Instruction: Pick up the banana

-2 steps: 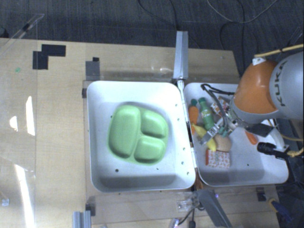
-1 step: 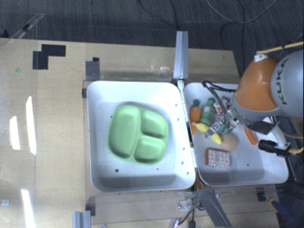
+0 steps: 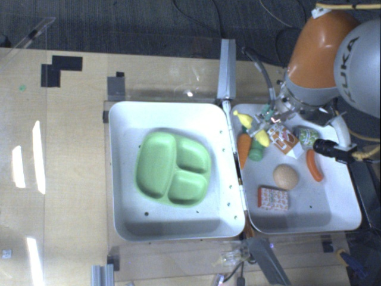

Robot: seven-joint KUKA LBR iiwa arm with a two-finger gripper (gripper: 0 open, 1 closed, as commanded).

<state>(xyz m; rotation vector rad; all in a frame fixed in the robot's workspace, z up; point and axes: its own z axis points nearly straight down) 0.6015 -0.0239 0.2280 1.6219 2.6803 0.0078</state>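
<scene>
The yellow banana (image 3: 243, 120) lies in the far left corner of the right bin (image 3: 309, 216), close to the divider between the bins. My gripper (image 3: 269, 115) hangs low over the back of that bin, just to the right of the banana. Its tip hides part of the objects below it. A second yellow piece (image 3: 261, 138) shows just below the gripper, and I cannot tell whether it belongs to the banana.
In the right bin are an orange carrot (image 3: 244, 149), a green piece (image 3: 256, 154), a small carton (image 3: 283, 138), a red sausage (image 3: 314, 165), a tan egg-shaped item (image 3: 286, 176) and a patterned box (image 3: 274, 198). The left bin (image 3: 122, 159) holds a green divided plate (image 3: 172, 168).
</scene>
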